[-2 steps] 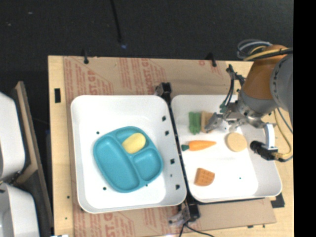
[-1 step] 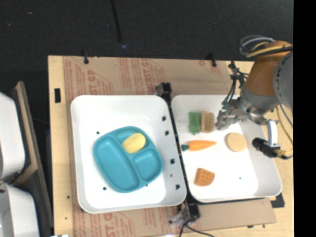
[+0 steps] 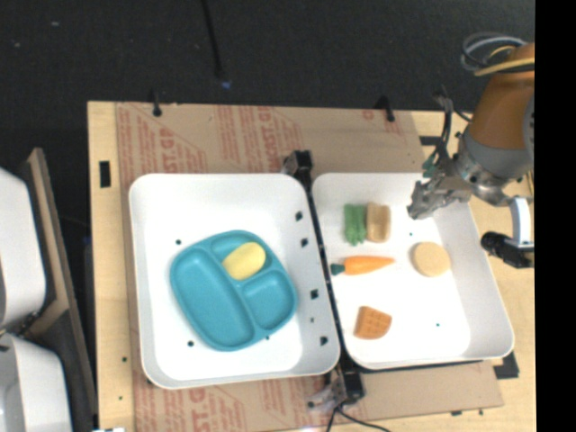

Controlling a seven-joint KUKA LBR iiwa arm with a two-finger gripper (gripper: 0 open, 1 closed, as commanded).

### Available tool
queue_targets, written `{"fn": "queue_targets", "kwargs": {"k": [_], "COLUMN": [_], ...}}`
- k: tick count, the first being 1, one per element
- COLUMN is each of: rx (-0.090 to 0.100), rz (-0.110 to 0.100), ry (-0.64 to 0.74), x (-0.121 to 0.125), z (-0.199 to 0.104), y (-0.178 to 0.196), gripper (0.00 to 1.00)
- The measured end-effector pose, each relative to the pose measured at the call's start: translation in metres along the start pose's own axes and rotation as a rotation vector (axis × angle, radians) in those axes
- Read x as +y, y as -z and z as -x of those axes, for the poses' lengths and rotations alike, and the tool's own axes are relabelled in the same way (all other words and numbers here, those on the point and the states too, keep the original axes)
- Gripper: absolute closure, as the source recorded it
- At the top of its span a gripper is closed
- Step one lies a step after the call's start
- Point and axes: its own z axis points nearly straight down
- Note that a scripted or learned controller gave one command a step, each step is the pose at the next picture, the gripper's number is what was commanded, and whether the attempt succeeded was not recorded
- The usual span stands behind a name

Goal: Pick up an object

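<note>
White right bin (image 3: 477,322) carries five small items; the hand (image 3: 425,202) sits over its 1 o'clock corner, nothing seen between its fingers. Open or closed? Cannot tell, the tips are a dark blur against the bin wall.

Candidates for the pick, all in the right bin:
- round tan cookie (image 3: 431,259), at about 5 o'clock from the hand, near it and lying alone. Easiest target, I'd judge.
- green block (image 3: 355,224) and tan block (image 3: 378,222), touching side by side at 9 o'clock from the hand. Fingers would likely snag both.
- orange carrot (image 3: 362,265), lying along the 3–9 line just below the blocks.
- orange cracker (image 3: 373,322), toward the 6 o'clock edge of the bin, well apart from the rest.

Left bin (image 3: 144,241) carries a blue divided plate (image 3: 211,309) with a yellow lemon-like piece (image 3: 244,260) in its upper compartment; well apart from the hand, poor choice.

To do it well: go for the cookie, centre over it before descending, line the fingers across its width. It looks low and flat, so descend right down to the bin floor or the tips will slide over it. Close, lift straight up, check something really hangs there. Stay off the bin's 3 o'clock wall.
</note>
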Motion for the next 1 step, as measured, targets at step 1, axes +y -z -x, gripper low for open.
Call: {"fn": "queue_targets", "kwargs": {"k": [1], "rx": [0.001], "rz": [-0.003], "ry": [0.000], "x": [0.0006], "z": [0.0009], "y": [0.0257], "gripper": [1.00]}}
